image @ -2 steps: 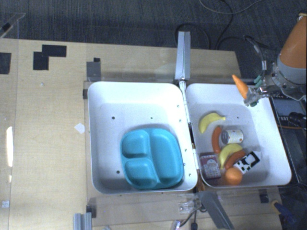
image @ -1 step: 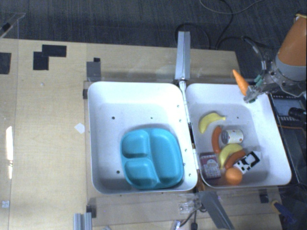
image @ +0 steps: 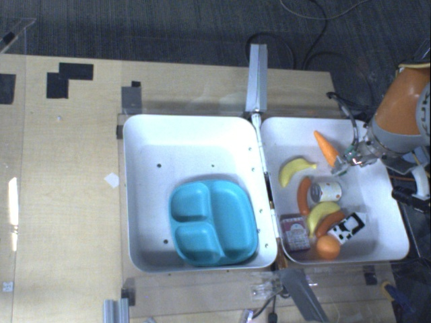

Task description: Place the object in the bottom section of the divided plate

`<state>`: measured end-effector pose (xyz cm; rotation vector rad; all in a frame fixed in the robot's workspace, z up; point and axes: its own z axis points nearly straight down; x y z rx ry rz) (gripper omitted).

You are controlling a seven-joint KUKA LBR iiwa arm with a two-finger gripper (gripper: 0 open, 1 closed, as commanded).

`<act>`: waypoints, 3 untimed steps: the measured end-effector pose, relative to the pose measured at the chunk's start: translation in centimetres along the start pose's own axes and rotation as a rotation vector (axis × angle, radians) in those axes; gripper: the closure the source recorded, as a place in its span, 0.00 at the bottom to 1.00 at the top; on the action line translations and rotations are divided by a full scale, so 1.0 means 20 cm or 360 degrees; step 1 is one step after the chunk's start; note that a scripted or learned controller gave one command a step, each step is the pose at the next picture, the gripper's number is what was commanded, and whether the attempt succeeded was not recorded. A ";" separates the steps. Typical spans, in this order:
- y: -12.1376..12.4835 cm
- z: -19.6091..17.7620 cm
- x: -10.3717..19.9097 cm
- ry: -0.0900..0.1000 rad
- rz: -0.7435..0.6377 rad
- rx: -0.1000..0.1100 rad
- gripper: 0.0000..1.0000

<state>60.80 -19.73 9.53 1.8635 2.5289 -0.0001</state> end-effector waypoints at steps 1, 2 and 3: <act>-0.17 -0.21 0.26 -0.0001 0.0363 -0.0007 1.00; -0.50 -0.45 0.28 -0.0002 0.0399 -0.0006 1.00; -0.16 -0.65 0.11 -0.0003 0.0716 -0.0007 1.00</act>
